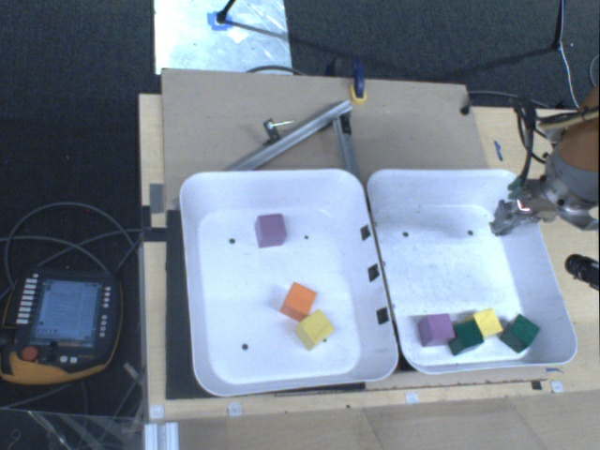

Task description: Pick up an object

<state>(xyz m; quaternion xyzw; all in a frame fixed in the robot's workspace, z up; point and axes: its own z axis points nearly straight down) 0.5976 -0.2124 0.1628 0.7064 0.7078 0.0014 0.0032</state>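
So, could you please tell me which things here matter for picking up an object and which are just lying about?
For the job:
- gripper
- purple block, orange block, yellow block in the left bin
- purple cube, yellow cube, two green cubes in the right bin

Lying about:
- teach pendant
- metal bar
- foil sheet

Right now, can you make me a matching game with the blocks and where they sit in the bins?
Things:
1. orange block
2. lone purple block
3. yellow block between two green ones
4. gripper

Places:
A. left bin, far part, alone
B. right bin, near edge, in a row of four
C. above the right bin's far right side
D. left bin, touching a yellow block

Pairs: 1-D, 2-A, 3-B, 4-C
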